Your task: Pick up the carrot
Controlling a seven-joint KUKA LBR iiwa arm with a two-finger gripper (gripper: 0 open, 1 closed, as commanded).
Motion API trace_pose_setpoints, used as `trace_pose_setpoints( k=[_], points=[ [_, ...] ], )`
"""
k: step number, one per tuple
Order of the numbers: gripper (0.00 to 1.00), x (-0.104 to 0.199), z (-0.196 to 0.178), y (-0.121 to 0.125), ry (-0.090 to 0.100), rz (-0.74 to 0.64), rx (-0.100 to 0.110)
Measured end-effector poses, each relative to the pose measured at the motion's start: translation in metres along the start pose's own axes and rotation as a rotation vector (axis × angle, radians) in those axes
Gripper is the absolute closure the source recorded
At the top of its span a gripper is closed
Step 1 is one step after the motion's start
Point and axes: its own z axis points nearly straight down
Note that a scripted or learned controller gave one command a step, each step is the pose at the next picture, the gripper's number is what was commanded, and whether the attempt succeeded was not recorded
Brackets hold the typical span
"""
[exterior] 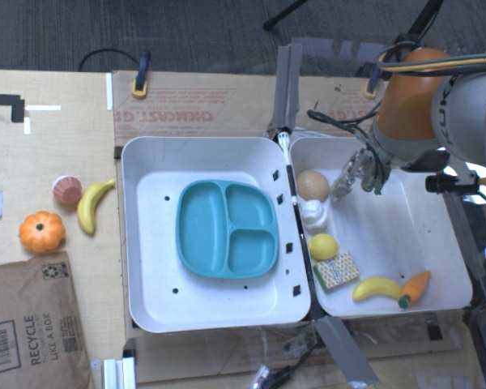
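Hanging over the far part of the right bin [437, 241], the gripper [359, 178] has its fingers spread apart with nothing between them, just right of a tan ball [313, 185]. The carrot [414, 288] lies well apart from it at the bin's near right corner, its tip touching a banana [376, 288]. A lemon [323, 246] sits by the bin's left wall. The left bin [146, 241] holds a blue divided plate [228, 228].

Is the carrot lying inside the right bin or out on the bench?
Inside. The carrot lies flat on the floor of the right bin, near its front right corner, beside a banana. The gripper is apart from it.
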Motion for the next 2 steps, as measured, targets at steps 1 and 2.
trace_pose_setpoints(
  k=[1, 2],
  points=[
    [1.0, 0.043, -0.099, 0.05, -0.001, 0.053, 0.0],
    [1.0, 0.053, -0.098, 0.017, 0.002, 0.661, 0.005]
  ],
)
